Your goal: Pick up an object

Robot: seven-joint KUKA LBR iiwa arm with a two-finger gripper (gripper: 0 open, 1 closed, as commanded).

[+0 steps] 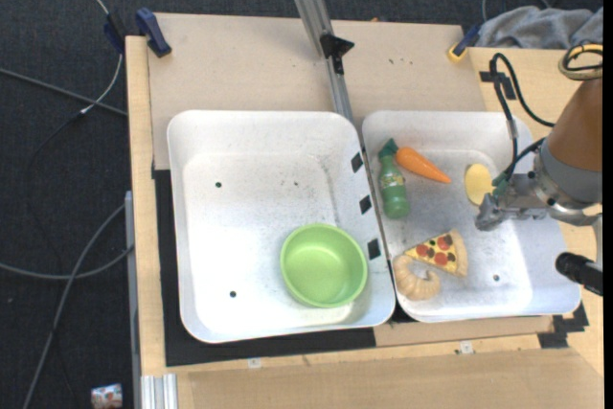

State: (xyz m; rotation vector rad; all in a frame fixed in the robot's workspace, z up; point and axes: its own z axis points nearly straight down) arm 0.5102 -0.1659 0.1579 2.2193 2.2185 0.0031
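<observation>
- A round lime-green plastic bowl (324, 264) sits upright in the near right corner of the left shallow white bin (206, 134), at about 5 o'clock from that bin's middle.
- A pale tan, pretzel-like toy pastry (419, 278) lies by the near rim of the right shallow white bin (421, 124), at 7 o'clock from its middle.
- A toy pizza slice with red dots on a yellow top (441, 252) lies touching the pastry, at 1 o'clock from it.
- The two-finger gripper (487, 215) of the grey arm is low over the right bin's floor, at 3 o'clock from the bin's middle; whether its claw is released or clenched I cannot tell, and nothing is visibly between its tips.
- A yellow rounded toy, lemon-like (478, 182), lies just beside the gripper, at 12 o'clock from it.
- A small green plastic bottle (392, 185) lies along the bin's left wall, at 9 o'clock from the lemon-like toy.
- An orange toy carrot (422, 165) lies slantwise at 2 o'clock from the bottle, its thick end touching the bottle's top.
</observation>
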